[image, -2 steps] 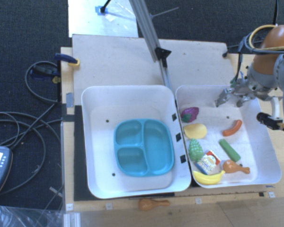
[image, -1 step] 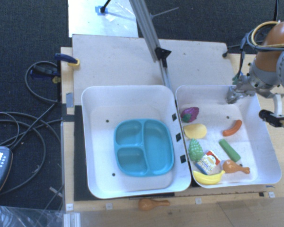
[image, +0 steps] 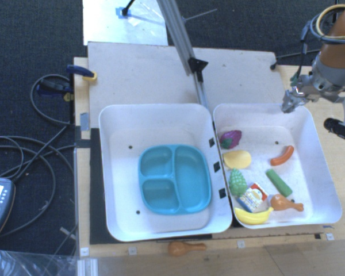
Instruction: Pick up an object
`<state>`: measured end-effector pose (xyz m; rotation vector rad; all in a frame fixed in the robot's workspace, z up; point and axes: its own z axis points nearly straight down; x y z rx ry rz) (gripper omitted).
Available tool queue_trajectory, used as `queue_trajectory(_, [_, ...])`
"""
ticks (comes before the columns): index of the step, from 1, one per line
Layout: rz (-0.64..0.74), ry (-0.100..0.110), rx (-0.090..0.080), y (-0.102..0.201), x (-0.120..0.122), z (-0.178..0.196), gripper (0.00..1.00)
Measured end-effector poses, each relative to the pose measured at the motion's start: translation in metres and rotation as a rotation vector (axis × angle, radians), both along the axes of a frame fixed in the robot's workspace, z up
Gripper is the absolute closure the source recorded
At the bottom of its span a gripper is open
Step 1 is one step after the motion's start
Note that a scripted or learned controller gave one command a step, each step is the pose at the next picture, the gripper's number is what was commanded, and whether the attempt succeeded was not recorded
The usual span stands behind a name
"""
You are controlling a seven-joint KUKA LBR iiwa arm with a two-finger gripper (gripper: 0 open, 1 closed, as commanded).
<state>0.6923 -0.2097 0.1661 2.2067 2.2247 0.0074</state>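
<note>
The right bin [image: 319, 154] holds several toy foods: a purple piece [image: 230, 137], a yellow lemon-like piece [image: 237, 159], a red sausage [image: 282, 155], a green cucumber [image: 279, 183], a green bumpy piece [image: 237, 182], a small printed box [image: 253, 198], a banana [image: 253, 215] and an orange drumstick [image: 286, 203]. My gripper [image: 290, 104] hangs at the bin's far right corner, above the rim, well away from all of them. Nothing shows between its tips.
The left bin [image: 118, 125] holds a blue divided tray [image: 175, 179]. A grey pole [image: 181, 33] slants down to the seam between the bins. An orange toy [image: 187, 247] lies on the bench in front of the bins. Cables lie on the floor at left.
</note>
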Motion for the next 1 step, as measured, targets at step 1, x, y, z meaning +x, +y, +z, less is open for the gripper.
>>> queue_trajectory(1, [0.000, 0.001, 0.000, -0.0007, 0.0003, 0.0456, 1.00])
